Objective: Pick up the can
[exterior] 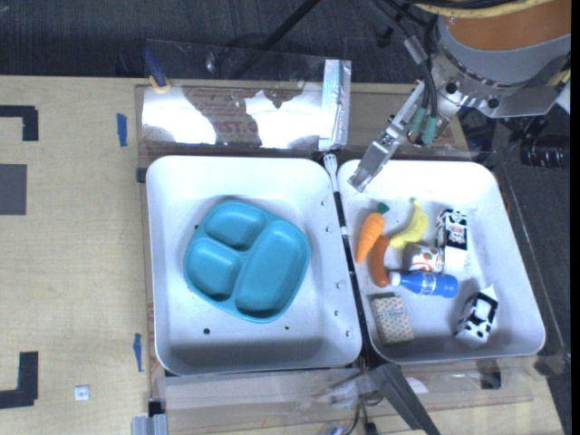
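In the right bin (521, 270), mid-floor: the can (424, 260), small, red and white, lying among the other goods and not yet lifted. It touches or nearly touches the blue bottle (428, 285) on its near side and the orange carrot (370, 235) group on its left; a banana (411, 224) lies just beyond it on the far side.

Over the far left corner of the same bin: the jaws (361, 177), carried on a slim grey finger assembly slanting down from the arm's wrist at upper right. They hang above the bin rim, apart from the can, with nothing between them. How far open they stand cannot be told; the tips read as one pale bar.

Progress, as judged: the grasp has not begun. Left to do: travel right and nearer to the can, descent, closing, lift.

In the left bin (163, 243): a blue divided plate (246, 261).

Other contents, right bin: two black-and-white cartons (478, 316), a speckled sponge-like block (392, 318).

Hard to make out: the can's label and its exact lie, upright or tipped; whether it rests against the far carton (452, 229). The arm's upper body is cut off by the frame edge.
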Action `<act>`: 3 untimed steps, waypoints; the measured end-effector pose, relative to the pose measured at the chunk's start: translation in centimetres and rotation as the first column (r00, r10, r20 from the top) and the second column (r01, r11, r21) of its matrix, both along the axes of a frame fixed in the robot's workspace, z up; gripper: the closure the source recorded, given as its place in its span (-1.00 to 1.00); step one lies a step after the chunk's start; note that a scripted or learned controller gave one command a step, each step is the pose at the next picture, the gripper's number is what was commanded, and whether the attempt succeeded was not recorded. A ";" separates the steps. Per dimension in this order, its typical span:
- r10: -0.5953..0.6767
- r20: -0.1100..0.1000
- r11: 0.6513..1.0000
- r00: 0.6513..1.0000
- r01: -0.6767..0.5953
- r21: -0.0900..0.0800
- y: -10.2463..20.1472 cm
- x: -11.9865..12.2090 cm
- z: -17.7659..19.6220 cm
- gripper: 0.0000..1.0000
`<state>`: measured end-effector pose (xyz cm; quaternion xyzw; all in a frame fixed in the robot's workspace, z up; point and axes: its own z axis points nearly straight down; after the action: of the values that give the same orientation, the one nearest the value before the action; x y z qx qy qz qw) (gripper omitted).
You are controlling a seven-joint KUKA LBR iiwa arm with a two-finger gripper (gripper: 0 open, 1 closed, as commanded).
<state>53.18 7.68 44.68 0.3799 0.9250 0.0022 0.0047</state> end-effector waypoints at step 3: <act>0.133 -0.011 0.991 0.991 -0.133 -0.001 14.7 -5.1 -1.1 -1.00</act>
<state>48.10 22.34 43.54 0.3173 0.9483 -0.0002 -0.0003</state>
